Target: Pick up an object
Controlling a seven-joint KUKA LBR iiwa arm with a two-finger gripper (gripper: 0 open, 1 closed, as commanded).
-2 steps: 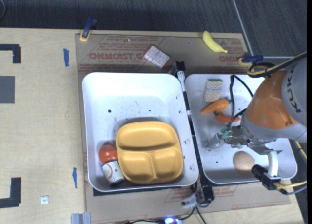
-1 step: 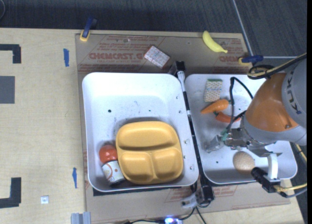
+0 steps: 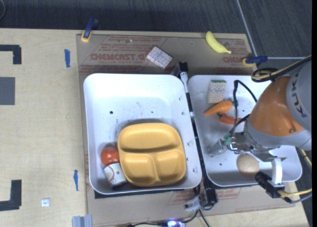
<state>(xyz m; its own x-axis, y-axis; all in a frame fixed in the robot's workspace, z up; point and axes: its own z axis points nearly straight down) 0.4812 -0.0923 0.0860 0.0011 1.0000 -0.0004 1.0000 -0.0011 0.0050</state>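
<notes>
In the right-hand bin (image 3: 292, 171), the likeliest prize is a pale, egg-shaped object (image 3: 247, 163) lying near the front wall, partly tucked under the arm's wrist. Just beside it, toward the bin's middle, you see the gripper (image 3: 218, 147) low over the white floor, its metal tip near but apart from the egg shape; whether its jaws are wide, narrow or closed on anything you cannot tell, since the wrist crowds the view. Farther back in the same bin lie an orange carrot-like piece (image 3: 219, 107) with a red bit just beside it, and a speckled sponge-like block (image 3: 216, 91) against the rear wall. By the look of it you are at the reach-and-grasp step, with nothing shown lifted. The next move likely calls for the tip to be centred over one item before closing. In the left bin (image 3: 99, 92), a yellow divided tray (image 3: 151, 153) sits beside a red-topped can (image 3: 112, 165). On the bench behind, a banana (image 3: 217, 43) lies well apart
</notes>
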